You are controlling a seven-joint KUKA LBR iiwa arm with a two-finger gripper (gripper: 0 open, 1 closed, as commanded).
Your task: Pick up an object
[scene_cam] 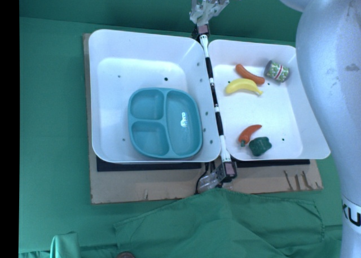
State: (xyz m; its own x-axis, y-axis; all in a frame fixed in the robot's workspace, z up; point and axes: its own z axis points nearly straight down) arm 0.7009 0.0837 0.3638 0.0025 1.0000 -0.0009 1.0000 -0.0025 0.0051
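While your gripper (203, 18) hangs above the far end of the seam between the bins, you cannot tell its state from this slant. Nothing is picked yet. Your candidates lie in the right bin (282, 121): banana (242, 87) touching sausage (249, 74), and chili (249, 134) against green pepper (260, 146). Crowded pairs risk a nudge or a double grab; the can (277, 71) may roll.
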